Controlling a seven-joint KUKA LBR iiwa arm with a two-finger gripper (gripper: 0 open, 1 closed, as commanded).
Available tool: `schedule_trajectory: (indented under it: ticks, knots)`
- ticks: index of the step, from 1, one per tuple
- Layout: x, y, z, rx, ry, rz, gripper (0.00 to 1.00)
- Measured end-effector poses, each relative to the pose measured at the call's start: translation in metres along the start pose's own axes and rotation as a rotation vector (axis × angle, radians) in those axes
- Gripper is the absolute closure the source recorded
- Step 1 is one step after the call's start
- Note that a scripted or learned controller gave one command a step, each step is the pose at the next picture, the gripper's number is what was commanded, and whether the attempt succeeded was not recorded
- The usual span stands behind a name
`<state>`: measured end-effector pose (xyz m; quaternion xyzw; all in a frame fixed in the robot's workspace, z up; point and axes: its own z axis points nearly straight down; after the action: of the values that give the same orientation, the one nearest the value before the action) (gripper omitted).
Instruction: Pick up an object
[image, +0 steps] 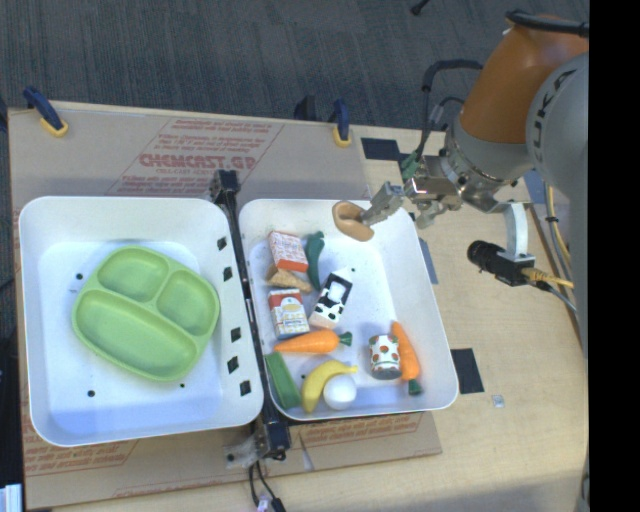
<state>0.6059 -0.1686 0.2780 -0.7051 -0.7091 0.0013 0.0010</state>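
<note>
My gripper (375, 212) hovers over the far rim of the right bin (437, 330), reaching in from the right. A small tan, rounded piece (350, 221) sits between its fingertips, lifted clear of the bin floor, and the fingers are shut on it. Below it in the right bin lie two red-and-white snack boxes (288, 252) (289, 312), a dark green vegetable (315, 258), a black-and-white cow toy (332, 297), an orange carrot (310, 343), a small can (384, 355), a second carrot (406, 352), a banana (325, 382), a white egg (341, 393) and a green cucumber (281, 378).
The left bin (40, 400) holds a green divided plate (147, 312). A black clip rail (236, 290) runs between the two bins. Both bins rest on a cardboard sheet (190, 150) held by blue clamps (45, 110).
</note>
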Motion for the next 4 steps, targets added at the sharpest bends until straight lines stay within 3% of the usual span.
schedule_trajectory:
  ticks: [1, 2, 3, 4]
  knots:
    - [-0.031, -0.022, 0.133, 0.001, 0.0, 0.0, 0.0]
    - [0.075, -0.017, 0.054, -0.004, 0.001, -0.003, 0.0]
    - [0.132, -0.035, -0.085, -0.011, -0.001, -0.002, 0.0]
    - [0.087, -0.014, -0.148, -0.009, -0.001, 0.002, 0.0]
